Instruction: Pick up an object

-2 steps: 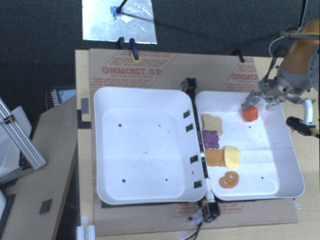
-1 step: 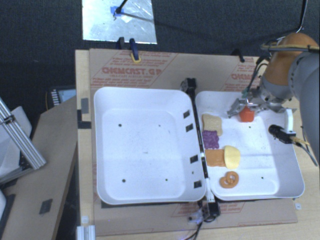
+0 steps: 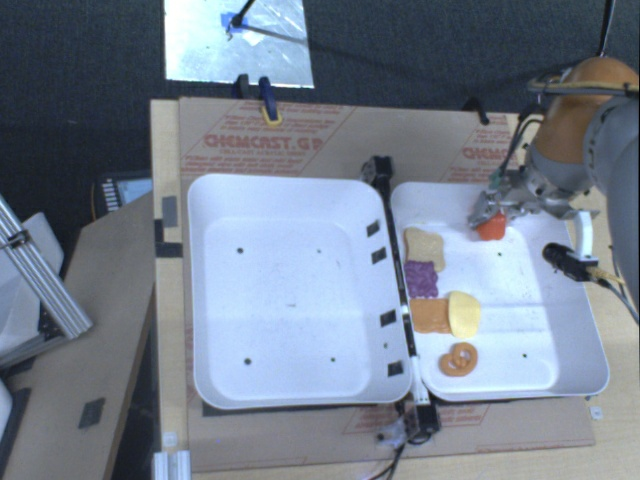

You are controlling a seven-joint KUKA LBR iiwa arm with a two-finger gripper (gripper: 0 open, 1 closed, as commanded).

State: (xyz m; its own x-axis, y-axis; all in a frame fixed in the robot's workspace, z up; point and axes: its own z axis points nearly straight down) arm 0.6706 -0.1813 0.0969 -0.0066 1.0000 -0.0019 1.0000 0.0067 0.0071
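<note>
Red object [image 3: 491, 228] between gripper [image 3: 489, 218] fingers | right bin [image 3: 575, 353] | cardboard bench [image 3: 300, 138]

The arm [image 3: 590, 128] is cut off by the frame edge at 3 o'clock, so its base and upper links cannot be assessed. The gripper [image 3: 492, 213] overlaps the top of the orange-red object [image 3: 491, 229], and jaw position there is too small to determine. The worktop [image 3: 300, 133] is covered centrally by both bins.
</note>
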